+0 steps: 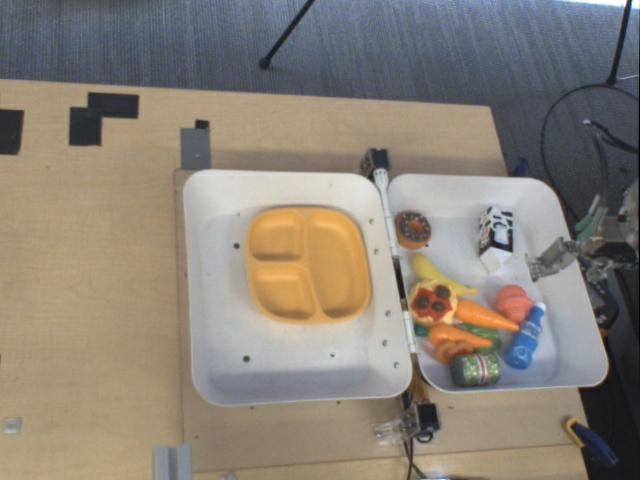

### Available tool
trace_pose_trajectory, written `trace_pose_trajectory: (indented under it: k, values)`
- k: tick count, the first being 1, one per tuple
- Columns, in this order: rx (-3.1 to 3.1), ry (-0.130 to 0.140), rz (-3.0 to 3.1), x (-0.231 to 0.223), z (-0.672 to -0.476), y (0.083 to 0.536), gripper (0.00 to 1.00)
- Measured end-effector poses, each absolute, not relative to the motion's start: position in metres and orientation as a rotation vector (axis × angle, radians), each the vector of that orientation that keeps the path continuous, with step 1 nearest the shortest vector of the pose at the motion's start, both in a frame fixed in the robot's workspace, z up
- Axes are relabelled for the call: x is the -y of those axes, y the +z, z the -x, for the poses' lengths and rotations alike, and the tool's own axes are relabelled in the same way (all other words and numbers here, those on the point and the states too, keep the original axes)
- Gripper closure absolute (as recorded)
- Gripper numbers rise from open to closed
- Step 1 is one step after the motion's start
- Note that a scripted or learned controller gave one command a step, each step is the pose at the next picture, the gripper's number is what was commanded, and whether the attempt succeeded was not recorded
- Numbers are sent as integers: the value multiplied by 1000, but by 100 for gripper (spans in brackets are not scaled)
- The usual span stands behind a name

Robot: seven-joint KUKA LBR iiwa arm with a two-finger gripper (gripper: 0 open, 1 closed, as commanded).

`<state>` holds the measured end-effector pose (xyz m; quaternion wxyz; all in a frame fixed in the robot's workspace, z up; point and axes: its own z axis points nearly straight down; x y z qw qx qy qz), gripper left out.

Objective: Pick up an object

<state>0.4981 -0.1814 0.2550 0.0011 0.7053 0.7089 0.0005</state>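
Showing illegible black print, the white carton [495, 236] stands near fingers [556, 258] of unclear state.

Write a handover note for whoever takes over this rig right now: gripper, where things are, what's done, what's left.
Gripper: at the right bin's right rim, nothing between its jaws; open or shut cannot be told.
Right bin: donut, black-and-white carton, banana, pizza slice, carrot, blue bottle, green can.
Left bin: yellow divided plate.
Done: nothing picked up.
Left: grasp and lift one object.
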Motion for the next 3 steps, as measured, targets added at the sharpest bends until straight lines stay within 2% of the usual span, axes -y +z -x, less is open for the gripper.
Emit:
trace_pose_trajectory:
  k: [1,2,3]
  values:
    - [-2606,0,-1756,206,-558,116,0]
    - [-2777,3,-1459,188,-639,116,0]
    - [-2771,6,-1456,188,-641,128,100]
